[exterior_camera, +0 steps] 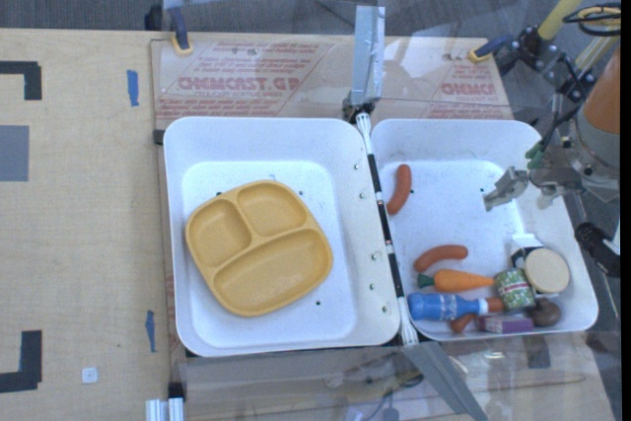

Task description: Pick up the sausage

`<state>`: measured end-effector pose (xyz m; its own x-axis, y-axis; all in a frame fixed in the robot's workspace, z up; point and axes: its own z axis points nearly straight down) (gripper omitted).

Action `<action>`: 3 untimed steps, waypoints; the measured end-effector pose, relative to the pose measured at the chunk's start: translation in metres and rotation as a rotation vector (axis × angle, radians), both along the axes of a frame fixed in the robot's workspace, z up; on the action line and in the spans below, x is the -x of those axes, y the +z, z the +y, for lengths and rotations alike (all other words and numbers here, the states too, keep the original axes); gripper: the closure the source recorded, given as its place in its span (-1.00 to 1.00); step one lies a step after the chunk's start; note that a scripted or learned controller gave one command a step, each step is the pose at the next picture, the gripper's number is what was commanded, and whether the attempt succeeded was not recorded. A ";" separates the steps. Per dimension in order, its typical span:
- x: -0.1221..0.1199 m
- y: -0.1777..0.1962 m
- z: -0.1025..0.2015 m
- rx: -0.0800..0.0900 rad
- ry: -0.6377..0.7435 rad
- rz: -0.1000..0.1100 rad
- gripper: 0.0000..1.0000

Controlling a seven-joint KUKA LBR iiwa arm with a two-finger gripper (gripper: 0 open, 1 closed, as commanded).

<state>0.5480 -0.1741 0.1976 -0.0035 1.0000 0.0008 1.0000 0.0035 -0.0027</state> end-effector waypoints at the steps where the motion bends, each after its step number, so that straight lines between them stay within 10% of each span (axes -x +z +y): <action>1: 0.050 -0.007 -0.004 -0.001 -0.124 0.001 -1.00; 2: 0.035 -0.060 0.048 -0.002 0.201 0.001 -1.00; 3: 0.027 -0.105 0.071 0.000 0.186 -0.005 -1.00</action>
